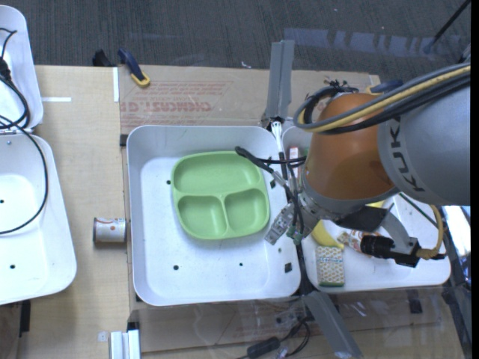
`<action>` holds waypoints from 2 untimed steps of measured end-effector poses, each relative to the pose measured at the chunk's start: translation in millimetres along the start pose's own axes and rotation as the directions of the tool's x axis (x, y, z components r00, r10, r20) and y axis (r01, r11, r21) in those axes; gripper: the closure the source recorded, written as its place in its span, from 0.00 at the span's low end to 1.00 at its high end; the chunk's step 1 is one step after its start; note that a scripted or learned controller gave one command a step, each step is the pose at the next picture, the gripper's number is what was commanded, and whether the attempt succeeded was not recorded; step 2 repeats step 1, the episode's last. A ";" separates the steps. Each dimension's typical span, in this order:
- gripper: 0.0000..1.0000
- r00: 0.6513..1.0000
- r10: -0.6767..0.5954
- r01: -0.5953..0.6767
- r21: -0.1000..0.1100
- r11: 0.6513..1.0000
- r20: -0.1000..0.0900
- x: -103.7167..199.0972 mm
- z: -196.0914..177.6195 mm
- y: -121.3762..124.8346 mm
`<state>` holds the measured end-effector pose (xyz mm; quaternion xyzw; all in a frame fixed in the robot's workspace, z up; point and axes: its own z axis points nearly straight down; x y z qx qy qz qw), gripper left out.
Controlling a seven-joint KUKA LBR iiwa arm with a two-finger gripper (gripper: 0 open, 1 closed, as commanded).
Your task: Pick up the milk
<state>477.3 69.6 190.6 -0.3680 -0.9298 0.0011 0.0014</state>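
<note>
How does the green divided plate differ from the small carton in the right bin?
The green divided plastic plate lies in the left white bin; the small rectangular carton lies in the right white bin. The plate is far larger, rounded and plain green; the carton is narrow, boxy and pale with print. The arm overhangs the carton's bin. Both lie flat.

KUKA arm [426, 137]: grey housing w/ white "KUKA" lettering at 3 o'clock, glossy orange band [348, 152] above wrist. Yellow + black cables run along top from 1 o'clock, loop at band's 11 o'clock. Black brackets, thin black wires below.
</note>
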 end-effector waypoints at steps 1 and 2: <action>1.00 0.812 -0.583 0.583 -0.002 0.812 0.005 3.3 -35.5 9.1; 1.00 0.812 -0.583 0.583 -0.002 0.812 0.005 3.3 -35.5 9.1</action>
